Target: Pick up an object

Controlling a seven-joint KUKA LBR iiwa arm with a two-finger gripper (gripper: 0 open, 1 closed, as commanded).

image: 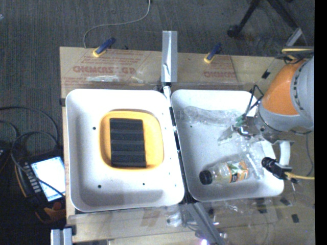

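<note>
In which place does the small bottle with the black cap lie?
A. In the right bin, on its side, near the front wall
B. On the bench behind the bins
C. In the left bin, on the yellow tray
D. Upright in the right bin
A: the bottle lies on its side in the right bin, near its front wall, with the black cap pointing toward the left bin.

Two blue clamps, one at the upper left (103, 46) and one at upper centre (213, 51), grip the back edge of the cardboard-covered bench (127, 70). A thin cable (122, 19) trails over the grey carpet (41, 24). An office chair base (260, 6) stands at upper right. A tablet (48, 176) lies at lower left.
</note>
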